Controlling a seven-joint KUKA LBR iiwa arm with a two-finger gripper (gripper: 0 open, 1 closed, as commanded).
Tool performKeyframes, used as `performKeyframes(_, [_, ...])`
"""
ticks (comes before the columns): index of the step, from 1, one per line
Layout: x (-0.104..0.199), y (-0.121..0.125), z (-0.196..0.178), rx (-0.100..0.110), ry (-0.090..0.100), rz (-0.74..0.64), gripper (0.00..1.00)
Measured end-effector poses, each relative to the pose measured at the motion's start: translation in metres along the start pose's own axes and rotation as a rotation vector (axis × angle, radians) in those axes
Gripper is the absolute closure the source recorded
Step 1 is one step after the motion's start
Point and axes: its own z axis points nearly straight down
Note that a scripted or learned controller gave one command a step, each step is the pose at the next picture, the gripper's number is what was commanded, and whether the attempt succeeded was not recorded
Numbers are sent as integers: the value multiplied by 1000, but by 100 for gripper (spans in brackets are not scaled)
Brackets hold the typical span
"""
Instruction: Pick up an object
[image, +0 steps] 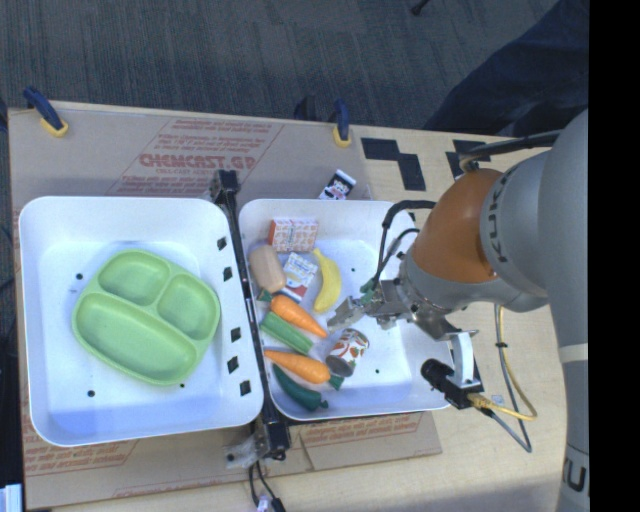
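Observation:
The right bin (392, 398) holds a heap of toy food. There is a yellow banana (328, 283), two orange carrots (297, 314) (298, 367), a green vegetable (298, 392), a tan bread roll (266, 268), an orange-and-white carton (293, 233), a small white packet (298, 272) and a red-and-white can (346, 349). My gripper (349, 312) reaches in from the right, low over the bin, just right of the banana and above the can. Nothing shows between its fingers.
The left bin (40, 300) carries a green divided plate (147, 314). A black bar (238, 300) runs between the two bins. A small printed card (339, 186) lies on the cardboard behind the right bin. The grey arm with its orange band (460, 240) covers the right bin's right side.

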Motion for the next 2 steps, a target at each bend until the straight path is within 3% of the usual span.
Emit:
performKeyframes(1, [-1, 1, -11, -2, -2, -5, 100])
performKeyframes(2, [-44, -36, -57, -6, -2, 3, 100])
